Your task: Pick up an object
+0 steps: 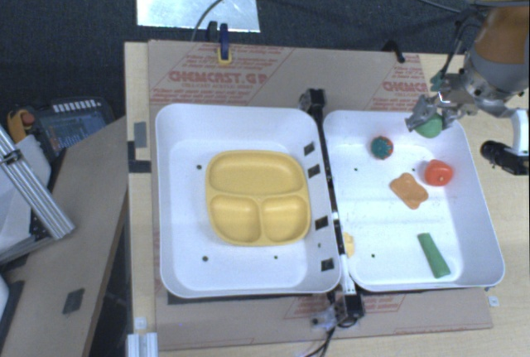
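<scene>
— Camera view, right bin (490, 241): much room along the edges?

— Plenty down the near left part, bare white floor. Crowded more toward the far right. Gripper (431, 122) poised at the far right corner, close above the rim, reaching in from the right.

— Pinching anything?

— Yes, closed on a green round piece (430, 130), seen between the two fingers. Hard to tell whether lifted clear of the bin floor or touching it.

— And the neighbours?

— Teal ball (381, 147) near, to the left of the gripper, apart from it. Red-orange round piece (438, 173) nearer the camera, just beside a flat orange lump (409, 190) with soft, uneven edges. Green block (433, 254), long and straight-sided, lying slanted near the front rim, well apart from the rest.

— Left bin (166, 181)?

— Shallow, white, smooth plastic with rounded corners, like its twin. Holds a yellow divided tray (257, 206), glossy, three compartments, roughly centred, with open floor on all sides.

— Underneath?

— Brown cardboard sheet (273, 69) with red print, laid on a tan worktop (507, 202). Both bins touching along the middle, joined there by a row of dark clips.
</scene>
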Available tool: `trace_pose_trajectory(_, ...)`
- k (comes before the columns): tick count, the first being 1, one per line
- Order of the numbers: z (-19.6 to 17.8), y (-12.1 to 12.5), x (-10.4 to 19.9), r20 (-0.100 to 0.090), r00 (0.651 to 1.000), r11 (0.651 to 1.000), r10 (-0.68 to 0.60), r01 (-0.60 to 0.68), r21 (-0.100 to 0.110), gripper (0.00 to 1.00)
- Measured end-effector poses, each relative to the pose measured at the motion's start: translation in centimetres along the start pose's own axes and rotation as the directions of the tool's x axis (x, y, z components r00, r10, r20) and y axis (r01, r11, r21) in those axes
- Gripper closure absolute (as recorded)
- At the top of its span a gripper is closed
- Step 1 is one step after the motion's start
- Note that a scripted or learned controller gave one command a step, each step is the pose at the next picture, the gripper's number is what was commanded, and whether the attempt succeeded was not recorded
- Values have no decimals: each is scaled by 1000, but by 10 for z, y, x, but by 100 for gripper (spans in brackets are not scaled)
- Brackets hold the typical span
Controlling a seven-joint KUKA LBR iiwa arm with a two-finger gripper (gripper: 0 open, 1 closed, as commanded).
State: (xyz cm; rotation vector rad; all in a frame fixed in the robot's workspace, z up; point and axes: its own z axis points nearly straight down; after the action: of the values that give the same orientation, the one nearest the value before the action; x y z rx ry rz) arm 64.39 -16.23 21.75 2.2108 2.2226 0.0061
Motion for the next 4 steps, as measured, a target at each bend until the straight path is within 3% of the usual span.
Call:
trace_pose_trajectory(1,-46,6,5,-1,1000,1000,-1,1,1,100)
trace_pose_trajectory(2,-37,16,62,-3,1000,1000,-3,3,5,100)
trace_pose_trajectory(4,-40,9,168,-4,1000,1000,-4,5,6,100)
